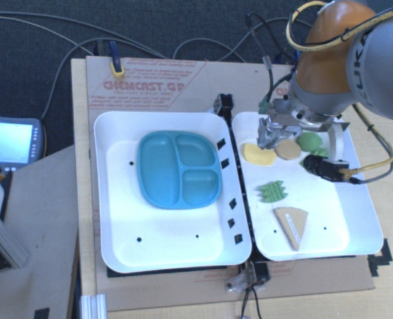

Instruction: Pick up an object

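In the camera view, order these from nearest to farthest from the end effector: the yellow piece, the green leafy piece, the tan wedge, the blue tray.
1. Yellow piece, just below the end effector.
2. Green leafy piece, mid right bin.
3. Tan wedge, near its front.
4. Blue tray, left bin.

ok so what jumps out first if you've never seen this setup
The blue tray stands out, alone in the left bin. Next comes the grey and orange arm reaching in from the right, its end effector low over the right bin, right by a yellow piece. Below these lie a green leafy piece and a tan wedge.
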Controlling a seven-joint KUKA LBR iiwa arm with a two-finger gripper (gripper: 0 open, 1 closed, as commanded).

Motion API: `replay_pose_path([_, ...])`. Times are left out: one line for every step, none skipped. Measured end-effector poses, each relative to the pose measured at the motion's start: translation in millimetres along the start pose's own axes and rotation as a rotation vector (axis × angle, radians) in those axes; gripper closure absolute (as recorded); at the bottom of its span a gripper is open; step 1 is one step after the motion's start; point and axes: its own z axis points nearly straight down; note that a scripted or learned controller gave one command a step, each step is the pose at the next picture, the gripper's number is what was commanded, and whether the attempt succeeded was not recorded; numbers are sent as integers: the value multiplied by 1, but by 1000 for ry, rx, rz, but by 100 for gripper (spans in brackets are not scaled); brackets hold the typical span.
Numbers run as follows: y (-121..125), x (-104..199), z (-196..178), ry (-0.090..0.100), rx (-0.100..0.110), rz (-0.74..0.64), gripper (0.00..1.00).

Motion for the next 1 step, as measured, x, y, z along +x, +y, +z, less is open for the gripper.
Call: replay_pose_path([-21, 58, 6, -1, 1, 1, 100])
